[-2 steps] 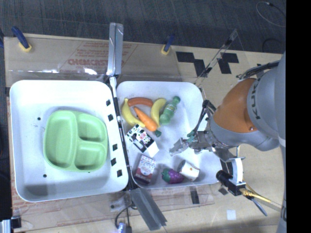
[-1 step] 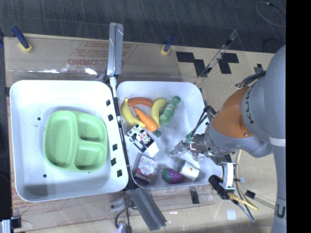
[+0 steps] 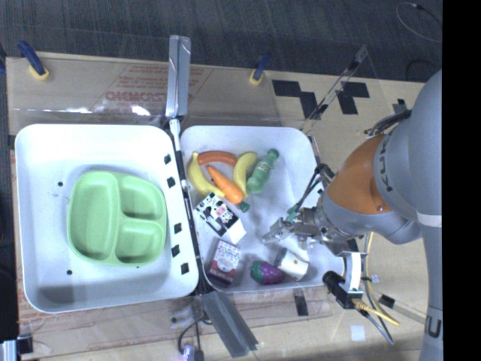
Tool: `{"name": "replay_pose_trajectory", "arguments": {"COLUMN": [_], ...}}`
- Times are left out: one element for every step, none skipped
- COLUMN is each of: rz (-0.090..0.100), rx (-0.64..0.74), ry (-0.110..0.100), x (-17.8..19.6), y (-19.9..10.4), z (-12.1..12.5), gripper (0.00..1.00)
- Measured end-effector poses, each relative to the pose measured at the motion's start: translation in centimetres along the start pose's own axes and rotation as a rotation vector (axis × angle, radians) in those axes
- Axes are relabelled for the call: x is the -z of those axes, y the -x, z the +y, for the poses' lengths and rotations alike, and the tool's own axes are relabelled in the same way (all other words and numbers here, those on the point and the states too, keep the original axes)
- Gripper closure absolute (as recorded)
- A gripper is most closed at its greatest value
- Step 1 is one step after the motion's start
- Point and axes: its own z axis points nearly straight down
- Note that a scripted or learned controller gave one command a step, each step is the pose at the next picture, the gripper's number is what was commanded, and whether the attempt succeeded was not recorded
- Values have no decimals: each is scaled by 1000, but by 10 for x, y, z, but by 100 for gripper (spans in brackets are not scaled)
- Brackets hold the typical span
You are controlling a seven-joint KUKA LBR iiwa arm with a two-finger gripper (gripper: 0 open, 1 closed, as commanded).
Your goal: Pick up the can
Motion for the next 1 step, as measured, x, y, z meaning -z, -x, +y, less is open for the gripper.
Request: {"name": "replay_pose_trajectory", "arguments": {"rz": [0], "rx": [0], "ry": [0], "x": [0], "y": [0], "z": [0], "gripper": [0]}}
